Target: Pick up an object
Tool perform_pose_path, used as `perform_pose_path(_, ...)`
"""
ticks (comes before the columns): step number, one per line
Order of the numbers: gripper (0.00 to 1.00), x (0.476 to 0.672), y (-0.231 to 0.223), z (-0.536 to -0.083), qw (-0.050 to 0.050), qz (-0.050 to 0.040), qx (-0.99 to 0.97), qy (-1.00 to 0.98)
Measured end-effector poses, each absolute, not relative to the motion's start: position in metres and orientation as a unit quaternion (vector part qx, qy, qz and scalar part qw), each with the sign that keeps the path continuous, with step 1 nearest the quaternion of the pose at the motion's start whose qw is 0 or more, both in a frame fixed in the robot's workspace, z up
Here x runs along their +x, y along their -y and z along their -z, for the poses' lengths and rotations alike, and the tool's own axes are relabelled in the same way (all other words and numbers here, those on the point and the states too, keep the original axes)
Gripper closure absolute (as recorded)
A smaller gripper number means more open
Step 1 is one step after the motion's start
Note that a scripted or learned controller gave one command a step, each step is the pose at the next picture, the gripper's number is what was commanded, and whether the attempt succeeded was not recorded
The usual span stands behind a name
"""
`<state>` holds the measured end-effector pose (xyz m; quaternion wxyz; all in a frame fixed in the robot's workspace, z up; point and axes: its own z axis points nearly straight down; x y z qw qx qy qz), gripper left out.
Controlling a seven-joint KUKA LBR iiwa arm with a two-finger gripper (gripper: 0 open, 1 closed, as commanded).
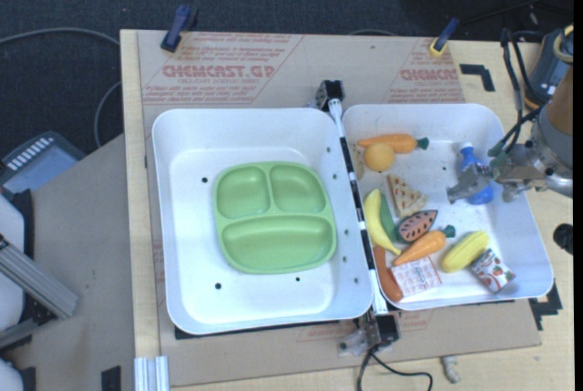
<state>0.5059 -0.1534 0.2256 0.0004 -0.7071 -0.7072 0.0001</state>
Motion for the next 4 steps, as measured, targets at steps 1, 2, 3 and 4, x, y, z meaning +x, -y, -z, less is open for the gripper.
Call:
perform_pose_path(1,0.0,0.565,0.199,-0.101,-0.006,0.0038,-0.706,0.708)
perform_pose_path(2,0.0,0.628,0.134,-0.086,-0.002,0.0005,-0.707,0.707)
perform_pose_path(3,0.0,0.583,0.098,-0.084,0.001,-0.0003,-0.707,0.707)
perform_pose_path(4,0.0,0.65,0.097,-0.084,0.002,-0.0021,-0.708,0.707)
